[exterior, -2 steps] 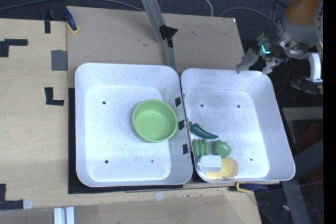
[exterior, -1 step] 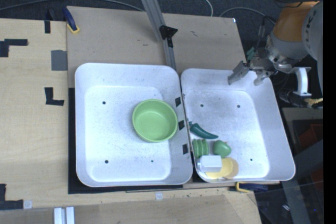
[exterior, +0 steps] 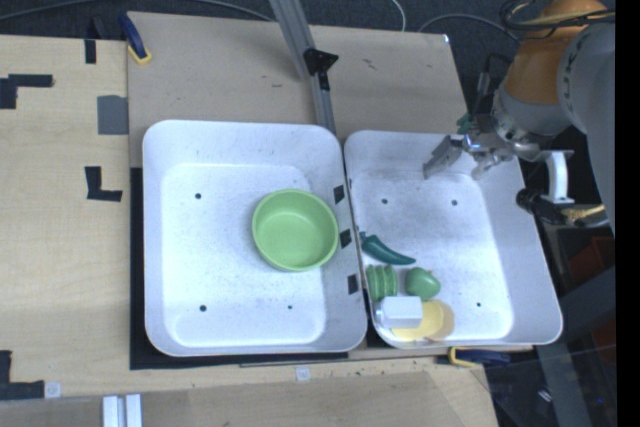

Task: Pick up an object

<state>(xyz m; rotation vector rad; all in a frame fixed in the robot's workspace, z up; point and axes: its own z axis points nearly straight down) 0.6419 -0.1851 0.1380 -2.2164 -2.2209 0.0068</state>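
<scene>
Arm: grey w/ orange band, reaches in from the right; wrist sits over the top-right corner of the right bin (exterior: 520, 315).
Gripper (exterior: 462, 165): hangs above the upper part of the right bin; fingers spread apart, nothing between them.
Left bin (exterior: 170, 215): holds one green bowl (exterior: 294, 230), upright, near the bin's centre-right.
Right bin contents: small heap in the lower-left corner, against the wall next to the left bin.
Heap, item 1: dark green curved piece (exterior: 387, 252), topmost of the heap in view, shape like a pepper or pod; exact type unclear.
Heap, item 2: green ribbed piece (exterior: 381, 279), just below item 1.
Heap, item 3: round green piece (exterior: 423, 284), beside item 2.
Heap, item 4: white block (exterior: 403, 310), lying on a yellow piece (exterior: 436, 320).
Gap: gripper well apart from the heap; bare bin floor between them.
Step in hand (est.): approach, pre-grasp; nothing picked yet.
Next move needs (est.): travel toward the lower-left corner, line fingers over one item, descend, close. Items crowd each other and the wall, so a clean single grab looks tricky.
</scene>
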